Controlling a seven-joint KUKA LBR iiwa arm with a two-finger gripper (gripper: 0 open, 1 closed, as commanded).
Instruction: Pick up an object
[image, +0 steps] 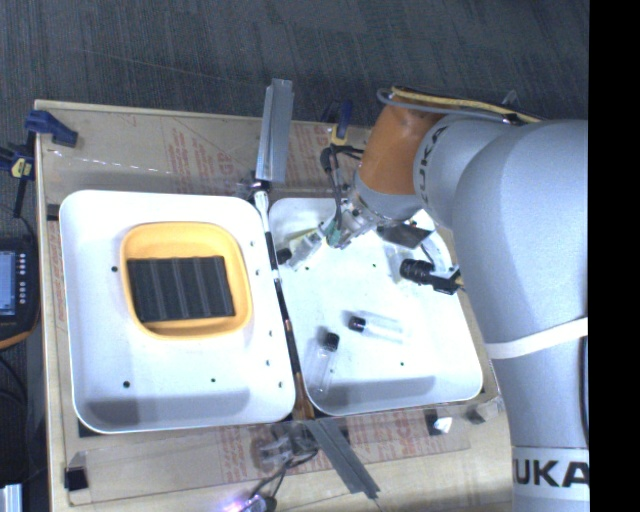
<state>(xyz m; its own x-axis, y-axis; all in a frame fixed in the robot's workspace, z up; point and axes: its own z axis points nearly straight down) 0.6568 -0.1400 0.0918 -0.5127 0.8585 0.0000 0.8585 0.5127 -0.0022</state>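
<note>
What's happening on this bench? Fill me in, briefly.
A grey KUKA arm reaches in over the right bin, its end effector low at the bin's far left corner by a small greenish item. Two clear vials with dark caps lie loose on the bin floor. The left bin holds a yellow tray with a dark ribbed insert. No grasp is visible yet.
</note>
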